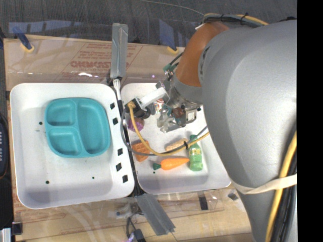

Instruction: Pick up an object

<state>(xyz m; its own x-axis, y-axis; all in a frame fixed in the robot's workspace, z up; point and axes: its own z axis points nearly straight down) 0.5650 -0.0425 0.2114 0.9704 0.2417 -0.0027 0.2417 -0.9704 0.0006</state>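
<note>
The gripper [170,119] hangs low over the middle of the right bin [218,178], and from this slanted view I cannot tell how it is set or whether it has anything at all; the metal head is a jumble of bright parts against the white floor.

Just below it, toward the front of the bin, lie the likeliest targets. The carrot [171,163] lies on its side near the front wall, orange body, green tip pointing toward the divider. It looks like a toy: light, stiff, smooth-skinned, probably a bit slippery, so my call is a pinch across the thick middle, not the tapering end. Touching its right end stands or leans the green bottle [195,157], small and likely hard plastic; its round sides would want a grip square across the body.

Further left, close to the divider, a yellow cable [137,131] curls past a purple piece [134,124], which is too hidden to name.

Across the divider, the left bin [22,135] carries a teal sectioned tray [78,126], well apart from the gripper.
</note>
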